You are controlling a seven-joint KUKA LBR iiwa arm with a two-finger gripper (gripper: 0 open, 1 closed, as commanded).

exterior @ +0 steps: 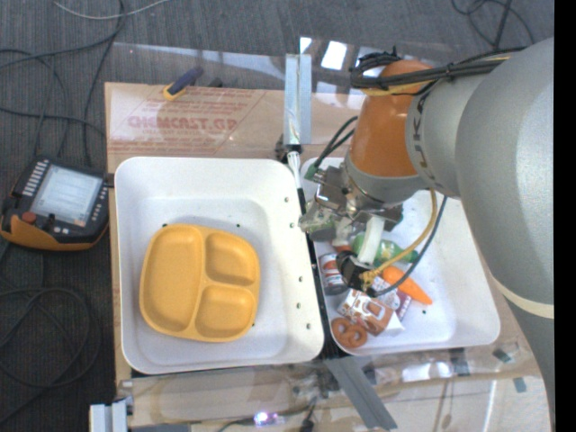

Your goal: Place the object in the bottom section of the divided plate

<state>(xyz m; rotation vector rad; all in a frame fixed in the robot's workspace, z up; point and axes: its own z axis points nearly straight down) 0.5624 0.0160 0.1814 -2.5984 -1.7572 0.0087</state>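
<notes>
Two bins on desk — claw [346, 221] low over right bin's clutter [369, 304], finger state unclear. Divided plate [200, 282] sits in left bin. Step: picking obj.; next — lift, carry left.

Two shallow white plastic bins sit side by side on a bench, the left bin [180, 183] near the middle of the view and the right bin [468, 318] just beside it on the right. Behind the bins lies a flat brown cardboard sheet with faded red lettering [184, 124], and a small blue and yellow tool [183, 82] rests near its far left corner. To the left of the bench, on dark grey carpet [54, 331] crossed by thin cables, lies an orange and grey handheld control pendant with a lit screen [56, 203].
</notes>
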